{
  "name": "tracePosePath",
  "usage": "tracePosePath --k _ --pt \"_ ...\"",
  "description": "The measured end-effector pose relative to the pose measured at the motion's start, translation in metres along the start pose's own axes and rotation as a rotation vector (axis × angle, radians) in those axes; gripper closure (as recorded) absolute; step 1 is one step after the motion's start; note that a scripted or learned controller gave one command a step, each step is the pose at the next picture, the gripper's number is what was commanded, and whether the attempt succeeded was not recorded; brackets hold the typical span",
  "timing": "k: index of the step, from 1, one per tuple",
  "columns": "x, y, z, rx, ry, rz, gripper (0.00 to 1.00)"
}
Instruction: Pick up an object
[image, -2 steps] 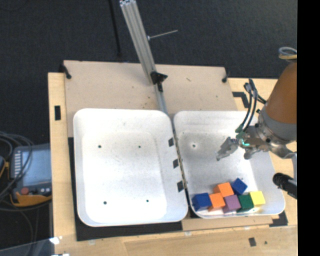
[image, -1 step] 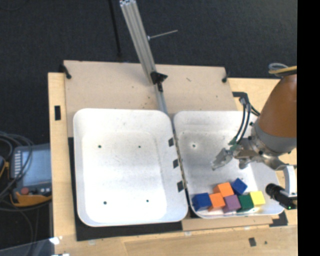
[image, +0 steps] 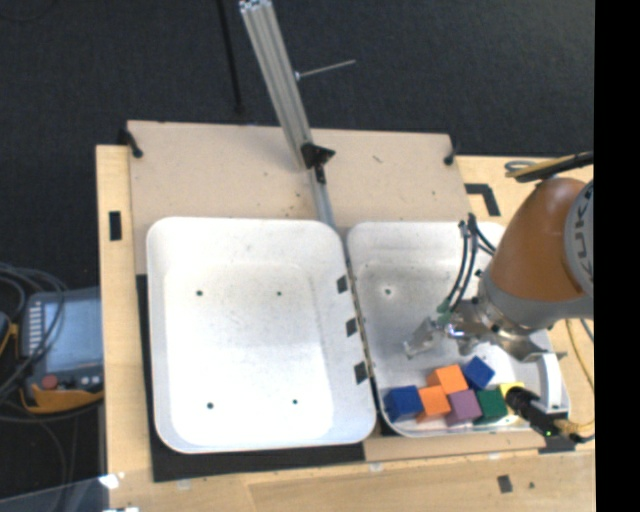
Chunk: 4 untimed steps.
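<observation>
- The scene is viewed by one fixed camera, mounted above the table (image: 270, 480) and aimed downward at a slant.
- Both white bins are framed together: the left bin (image: 250, 330) sits near the centre, the right bin (image: 400, 250) toward the right of the frame.
- The view is taken from far enough off that the dark floor (image: 100, 60) beyond the table is included at the top and left.
- The arm (image: 540, 250) is seen entering from the right edge.
</observation>
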<state>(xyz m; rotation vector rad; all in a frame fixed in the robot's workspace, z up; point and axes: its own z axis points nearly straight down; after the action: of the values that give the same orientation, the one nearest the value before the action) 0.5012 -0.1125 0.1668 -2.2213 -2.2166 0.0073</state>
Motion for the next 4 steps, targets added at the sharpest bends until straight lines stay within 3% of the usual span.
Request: tracePosePath --k 1,2,4 --pt "-0.004 0.005 0.061 0.0 0.0 0.0 0.0" --pt "-0.003 0.008 0.047 -0.011 0.002 0.007 1.0" --pt "-0.016 0.016 -0.069 -0.014 -0.001 -0.006 1.0"
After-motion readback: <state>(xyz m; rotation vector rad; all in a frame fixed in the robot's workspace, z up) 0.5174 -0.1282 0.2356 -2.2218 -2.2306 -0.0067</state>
